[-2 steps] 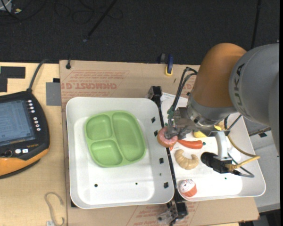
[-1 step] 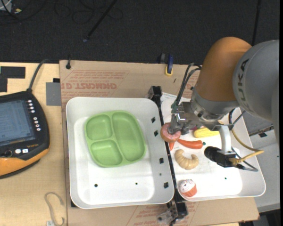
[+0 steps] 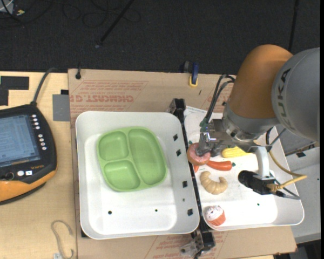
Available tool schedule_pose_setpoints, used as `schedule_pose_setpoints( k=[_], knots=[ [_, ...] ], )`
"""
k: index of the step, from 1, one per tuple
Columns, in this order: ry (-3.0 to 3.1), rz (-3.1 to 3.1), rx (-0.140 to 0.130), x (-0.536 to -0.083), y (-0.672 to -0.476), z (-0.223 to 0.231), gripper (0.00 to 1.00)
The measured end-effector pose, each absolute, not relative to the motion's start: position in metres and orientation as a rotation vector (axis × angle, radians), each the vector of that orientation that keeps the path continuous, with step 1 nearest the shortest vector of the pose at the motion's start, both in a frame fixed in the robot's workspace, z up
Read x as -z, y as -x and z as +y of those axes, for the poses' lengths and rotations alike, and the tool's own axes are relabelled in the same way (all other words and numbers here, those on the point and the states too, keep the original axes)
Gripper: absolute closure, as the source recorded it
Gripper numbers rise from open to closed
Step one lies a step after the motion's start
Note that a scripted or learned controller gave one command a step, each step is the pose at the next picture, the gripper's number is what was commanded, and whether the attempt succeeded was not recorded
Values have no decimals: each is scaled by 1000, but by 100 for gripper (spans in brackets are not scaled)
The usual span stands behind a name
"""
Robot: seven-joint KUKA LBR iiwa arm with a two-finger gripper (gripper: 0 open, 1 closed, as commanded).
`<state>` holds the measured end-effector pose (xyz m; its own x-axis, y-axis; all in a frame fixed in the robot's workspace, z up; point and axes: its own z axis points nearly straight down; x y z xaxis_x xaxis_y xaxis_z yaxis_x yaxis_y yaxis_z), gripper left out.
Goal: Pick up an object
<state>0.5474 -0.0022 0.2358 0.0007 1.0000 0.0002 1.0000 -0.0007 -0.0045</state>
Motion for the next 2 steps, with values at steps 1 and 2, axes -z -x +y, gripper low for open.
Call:
schedule_pose_setpoints(
  k=[1, 2],
  knots=[
    [2221, -2218, -6, -218, -545, -3, 100],
    [2220, -2220, -1, -233, -541, 8, 100]
  ],
)
